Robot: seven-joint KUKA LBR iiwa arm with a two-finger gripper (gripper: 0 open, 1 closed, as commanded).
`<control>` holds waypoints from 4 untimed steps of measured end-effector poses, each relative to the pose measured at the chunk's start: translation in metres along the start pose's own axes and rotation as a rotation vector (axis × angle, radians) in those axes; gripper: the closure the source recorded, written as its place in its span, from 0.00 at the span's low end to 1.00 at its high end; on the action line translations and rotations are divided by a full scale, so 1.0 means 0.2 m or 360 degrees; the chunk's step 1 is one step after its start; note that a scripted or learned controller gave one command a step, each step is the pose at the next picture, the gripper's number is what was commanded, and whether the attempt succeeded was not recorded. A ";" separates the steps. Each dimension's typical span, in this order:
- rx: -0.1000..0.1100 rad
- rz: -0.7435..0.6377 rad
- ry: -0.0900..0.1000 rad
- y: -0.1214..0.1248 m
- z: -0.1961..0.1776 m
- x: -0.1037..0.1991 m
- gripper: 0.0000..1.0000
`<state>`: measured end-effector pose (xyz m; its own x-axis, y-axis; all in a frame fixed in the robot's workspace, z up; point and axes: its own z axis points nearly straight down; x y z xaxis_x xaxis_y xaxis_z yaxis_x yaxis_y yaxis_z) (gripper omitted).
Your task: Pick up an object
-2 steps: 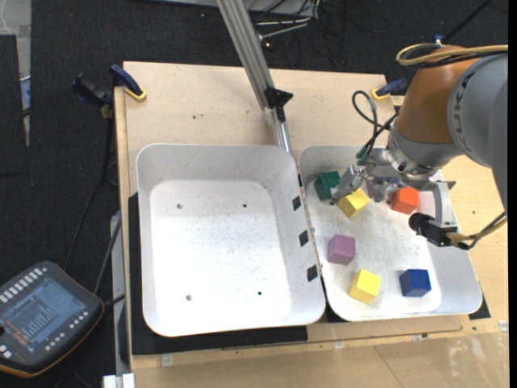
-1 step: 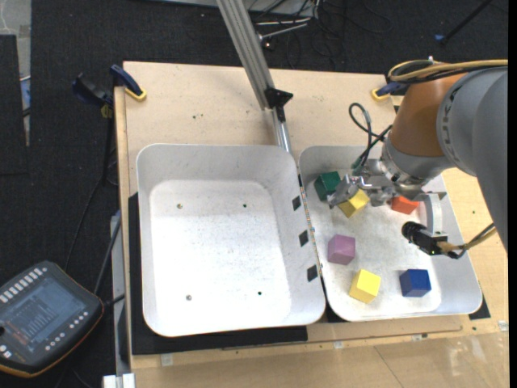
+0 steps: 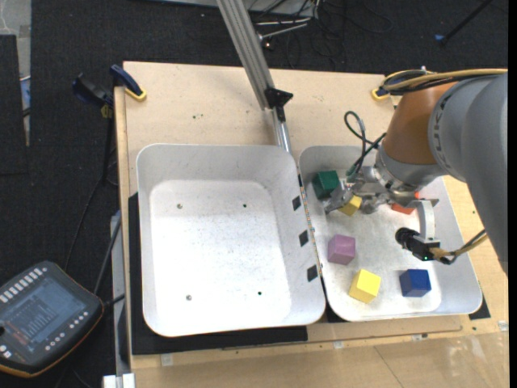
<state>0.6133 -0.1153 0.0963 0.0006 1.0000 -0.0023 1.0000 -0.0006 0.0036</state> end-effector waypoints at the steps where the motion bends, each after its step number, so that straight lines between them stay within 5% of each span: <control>1: 0.0004 0.0000 0.0002 0.00 -0.05 0.00 1.00; 4: -0.0006 -0.0006 0.0001 -0.04 -0.86 0.08 1.00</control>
<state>0.6039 -0.0989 0.2681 -0.0032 1.0000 -0.0016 1.0000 0.0032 0.0075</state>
